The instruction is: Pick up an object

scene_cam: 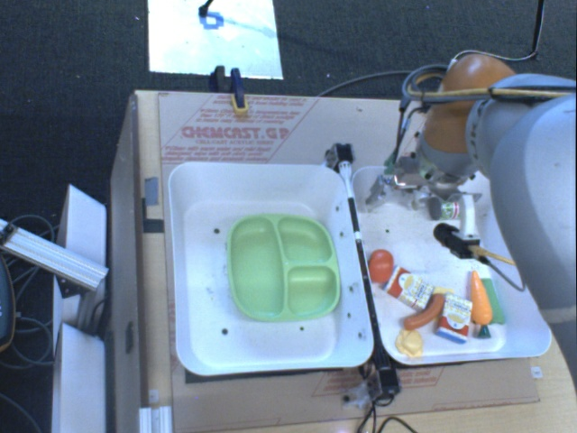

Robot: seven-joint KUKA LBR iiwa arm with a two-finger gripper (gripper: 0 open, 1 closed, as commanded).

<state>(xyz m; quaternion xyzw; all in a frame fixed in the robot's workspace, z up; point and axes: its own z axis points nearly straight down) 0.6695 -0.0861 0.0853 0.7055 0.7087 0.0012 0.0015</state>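
Toy foods, glossy plastic, a round tomato point(380, 264) and tapered carrot point(480, 298), lie in what we see as the right bin point(532, 336); we cannot tell the gripper's point(448, 207) opening.

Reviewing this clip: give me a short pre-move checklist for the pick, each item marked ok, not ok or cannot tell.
1. Pickable items present in the right white bin: ok; red round tomato, orange carrot, brown sausage, yellow piece, small printed boxes.
2. End effector above the right bin: ok, over its far end.
3. End effector carrying nothing: cannot tell.
4. Targets well separated: not ok; sausage, boxes and carrot crowd together.
5. Tomato free for a grasp: ok, lies apart near the divider.
6. Green divided plastic plate out of the way: ok, in the left bin.
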